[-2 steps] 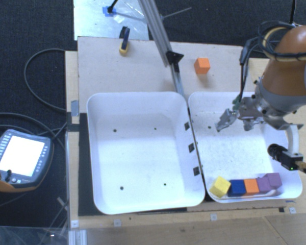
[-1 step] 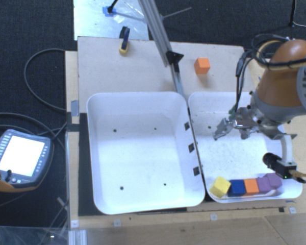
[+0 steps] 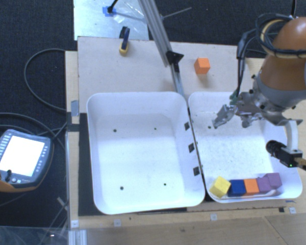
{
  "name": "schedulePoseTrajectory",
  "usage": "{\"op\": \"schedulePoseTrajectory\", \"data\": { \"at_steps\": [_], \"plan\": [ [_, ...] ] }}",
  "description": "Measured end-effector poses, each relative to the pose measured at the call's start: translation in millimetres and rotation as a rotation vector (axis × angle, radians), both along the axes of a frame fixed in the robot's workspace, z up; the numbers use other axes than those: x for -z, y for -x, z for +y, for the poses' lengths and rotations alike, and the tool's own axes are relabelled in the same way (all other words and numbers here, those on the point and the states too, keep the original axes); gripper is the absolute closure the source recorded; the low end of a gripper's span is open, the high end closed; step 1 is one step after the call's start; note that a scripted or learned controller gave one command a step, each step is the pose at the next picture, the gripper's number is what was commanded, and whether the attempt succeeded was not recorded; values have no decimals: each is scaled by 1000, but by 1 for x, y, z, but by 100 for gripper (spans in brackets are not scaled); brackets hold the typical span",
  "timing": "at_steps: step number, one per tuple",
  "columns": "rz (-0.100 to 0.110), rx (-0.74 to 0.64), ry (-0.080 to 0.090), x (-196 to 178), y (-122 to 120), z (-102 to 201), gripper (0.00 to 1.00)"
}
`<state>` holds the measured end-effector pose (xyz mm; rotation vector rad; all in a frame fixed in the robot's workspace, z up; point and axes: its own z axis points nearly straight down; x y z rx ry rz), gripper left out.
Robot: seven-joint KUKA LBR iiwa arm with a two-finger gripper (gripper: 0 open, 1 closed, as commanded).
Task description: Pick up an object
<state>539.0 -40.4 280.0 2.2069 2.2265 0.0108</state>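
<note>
Arm point(image 3: 288, 60) cut off by right frame edge. Hand point(image 3: 225, 115) small and blurred. Arm hides part of right bin's point(image 3: 234, 152) upper right rim.

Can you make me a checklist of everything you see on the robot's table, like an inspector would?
Surface: bench with two white bins, left bin and right bin.
Job's things: yellow block, blue block, orange block, purple block in a row along the right bin's near edge.
Clutter: orange cube and a clamp on the bench.
Grippers: gripper over the right bin, holding nothing.
Cables: black cable on the floor.
Surroundings: control tablet.
</note>
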Motion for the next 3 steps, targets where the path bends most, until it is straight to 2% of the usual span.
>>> {"op": "schedulePoseTrajectory", "data": {
  "at_steps": [1,2,3],
  "plan": [
    [9,-3,-2,36,-28,61,0],
    [11,12,2,68,-17,13,0],
    [11,9,-1,59,48,14,0]
  ]
}}
